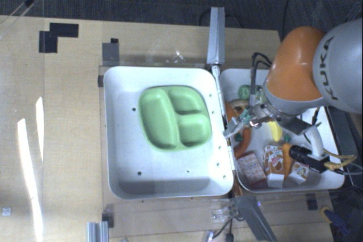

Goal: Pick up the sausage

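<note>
A reddish-brown sausage (243,144) lies in the right bin (334,183), close to its left wall and partly under the gripper. My gripper (240,123) hangs low over the left side of that bin, just above the sausage's upper end. The grey wrist and orange band (295,68) cover the middle of the bin. Nothing can be seen held in the gripper.
The left bin (122,178) holds a green divided plate (174,117). Around the sausage lie a yellow piece (275,132), small printed cartons (250,167) (274,159), an orange bottle (297,161), an orange item (232,107) and a green item (244,91). A metal divider (216,37) separates the bins.
</note>
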Controlling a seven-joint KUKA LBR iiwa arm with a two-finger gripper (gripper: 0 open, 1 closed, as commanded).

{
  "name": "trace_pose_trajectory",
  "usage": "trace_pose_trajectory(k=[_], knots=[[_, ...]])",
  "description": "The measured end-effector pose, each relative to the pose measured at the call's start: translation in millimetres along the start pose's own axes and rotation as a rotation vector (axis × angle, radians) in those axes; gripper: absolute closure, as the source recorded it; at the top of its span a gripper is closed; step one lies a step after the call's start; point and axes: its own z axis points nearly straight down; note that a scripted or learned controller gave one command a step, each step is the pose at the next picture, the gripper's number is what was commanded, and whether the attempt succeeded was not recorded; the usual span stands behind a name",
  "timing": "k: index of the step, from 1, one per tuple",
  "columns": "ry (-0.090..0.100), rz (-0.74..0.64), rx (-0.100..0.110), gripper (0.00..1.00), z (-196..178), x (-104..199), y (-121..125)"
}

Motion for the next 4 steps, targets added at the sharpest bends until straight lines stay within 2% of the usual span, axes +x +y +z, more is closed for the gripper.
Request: trace_pose_trajectory(k=[1,2,3,4], knots=[[-0.002,-0.080,-0.002,0.00,-27.4,-84.3,11.9],[-0.005,-0.472,-0.005,0.00,-62.0,-76.8,10.6],[-0.009,-0.378,-0.011,0.00,94.5,-78.5,-4.8],[-0.001,-0.242,-0.002,0.00,74.9,-75.4,-39.3]])
